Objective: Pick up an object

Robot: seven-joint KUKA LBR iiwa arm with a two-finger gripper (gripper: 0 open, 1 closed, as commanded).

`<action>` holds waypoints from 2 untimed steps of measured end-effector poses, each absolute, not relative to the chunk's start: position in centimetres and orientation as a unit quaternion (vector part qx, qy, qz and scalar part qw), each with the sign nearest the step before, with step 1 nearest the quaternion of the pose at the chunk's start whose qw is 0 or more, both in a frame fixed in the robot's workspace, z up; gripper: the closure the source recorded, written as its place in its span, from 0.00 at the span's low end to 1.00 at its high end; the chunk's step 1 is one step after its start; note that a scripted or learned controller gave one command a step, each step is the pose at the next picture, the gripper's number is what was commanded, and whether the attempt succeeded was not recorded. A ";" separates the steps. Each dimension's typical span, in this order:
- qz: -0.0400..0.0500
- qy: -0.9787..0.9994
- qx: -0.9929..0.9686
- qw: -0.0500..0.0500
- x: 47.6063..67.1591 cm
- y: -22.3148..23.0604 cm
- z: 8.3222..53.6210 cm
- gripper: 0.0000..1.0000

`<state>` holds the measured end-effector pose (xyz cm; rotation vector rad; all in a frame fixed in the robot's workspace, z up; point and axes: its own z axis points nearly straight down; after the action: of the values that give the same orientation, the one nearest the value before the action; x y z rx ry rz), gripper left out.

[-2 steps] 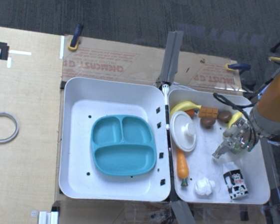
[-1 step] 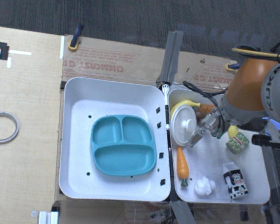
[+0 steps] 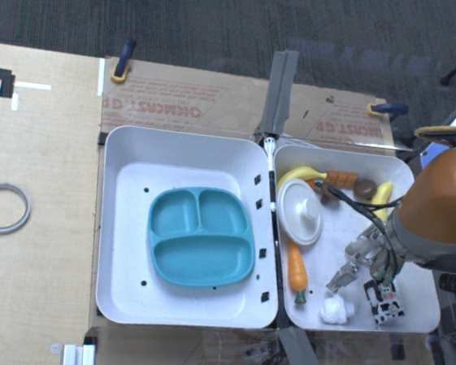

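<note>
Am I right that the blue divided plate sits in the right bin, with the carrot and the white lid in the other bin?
No. The camera view shows the blue divided plate in the left bin; the carrot and white lid are in the right bin.

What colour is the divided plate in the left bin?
Teal blue; the three-compartment plastic plate shows best in the camera view.
</note>
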<state>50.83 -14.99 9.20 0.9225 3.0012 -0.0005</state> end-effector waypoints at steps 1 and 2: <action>0.000 0.958 0.287 0.002 60.5 -18.0 9.4 0.00; 0.000 0.955 0.296 0.000 51.8 -19.0 9.2 0.00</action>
<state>51.79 -19.04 9.16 0.9297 3.0007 -0.0003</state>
